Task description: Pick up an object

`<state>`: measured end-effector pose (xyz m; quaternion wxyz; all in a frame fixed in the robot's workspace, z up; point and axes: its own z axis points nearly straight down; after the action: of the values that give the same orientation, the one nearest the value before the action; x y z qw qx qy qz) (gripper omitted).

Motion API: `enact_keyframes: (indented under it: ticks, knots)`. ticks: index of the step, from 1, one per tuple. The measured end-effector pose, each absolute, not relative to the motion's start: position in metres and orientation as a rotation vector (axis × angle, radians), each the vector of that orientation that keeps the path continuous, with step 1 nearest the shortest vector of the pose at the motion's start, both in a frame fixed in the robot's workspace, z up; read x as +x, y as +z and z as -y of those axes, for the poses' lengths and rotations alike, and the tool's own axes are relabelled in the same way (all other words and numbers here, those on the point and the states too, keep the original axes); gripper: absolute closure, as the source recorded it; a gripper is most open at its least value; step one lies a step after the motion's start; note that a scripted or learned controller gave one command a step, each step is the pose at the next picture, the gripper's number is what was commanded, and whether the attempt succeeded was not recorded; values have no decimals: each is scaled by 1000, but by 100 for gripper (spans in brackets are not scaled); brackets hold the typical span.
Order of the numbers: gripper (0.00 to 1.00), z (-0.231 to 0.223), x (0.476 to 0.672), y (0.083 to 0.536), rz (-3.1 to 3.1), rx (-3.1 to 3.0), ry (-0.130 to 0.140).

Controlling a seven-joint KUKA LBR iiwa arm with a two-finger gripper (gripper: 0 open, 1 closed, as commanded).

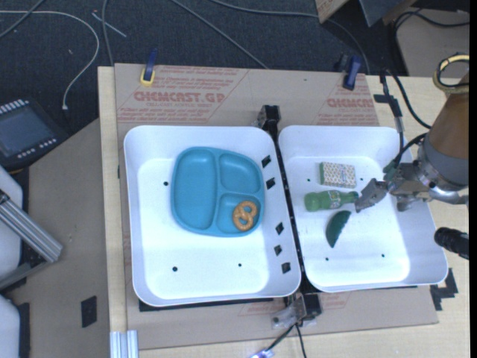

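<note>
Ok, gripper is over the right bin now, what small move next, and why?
Probably ease the gripper slightly left and down toward the green bottle. It sits just beside the bottle's end, nothing is seen between the fingers, and the dark green piece lies close below.

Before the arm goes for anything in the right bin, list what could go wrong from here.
1. The gripper sits right by the green bottle, with the dark green piece and the patterned packet packed close around it. A descent could nudge or catch a neighbour instead of its target.
2. The bottle lies on its side, so it may roll away from the fingers.
3. The dark green piece looks flat and thin; the fingers may slide over it.
</note>
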<state>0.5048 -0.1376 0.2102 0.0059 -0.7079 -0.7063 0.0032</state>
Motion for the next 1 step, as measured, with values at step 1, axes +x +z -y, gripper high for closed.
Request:
enact_keyframes:
  ticks: [1]
  knots:
    - [0, 137, 507, 215, 2220, -2219, 0]
